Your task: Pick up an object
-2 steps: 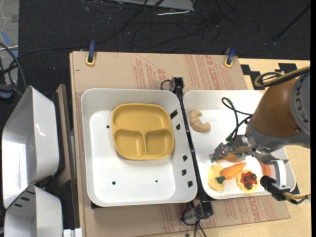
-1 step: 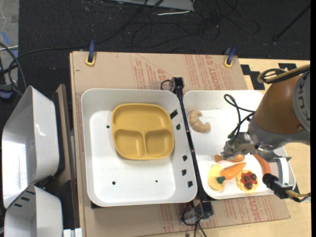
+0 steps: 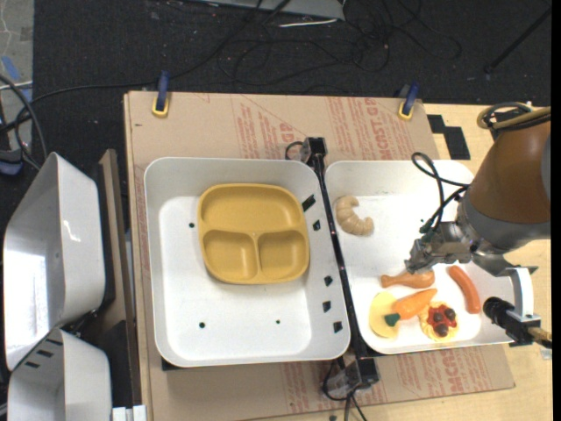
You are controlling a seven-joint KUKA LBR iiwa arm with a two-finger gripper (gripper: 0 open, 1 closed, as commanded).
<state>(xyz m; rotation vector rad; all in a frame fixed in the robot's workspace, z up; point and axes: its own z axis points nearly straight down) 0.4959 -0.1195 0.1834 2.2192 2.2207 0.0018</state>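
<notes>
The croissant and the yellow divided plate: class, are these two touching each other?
Apart. The camera view shows the croissant in the right bin and the yellow plate in the left bin, with the bins' rims between them.

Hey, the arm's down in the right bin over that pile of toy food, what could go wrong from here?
1. The gripper sits just above the drumstick, which lies close beside the carrot and sausage; it may nudge a neighbour or grab two.
2. The drumstick is thin and lies flat, so it may slip out.
3. The pile is near the right bin's front wall, so a push could wedge items there.
</notes>
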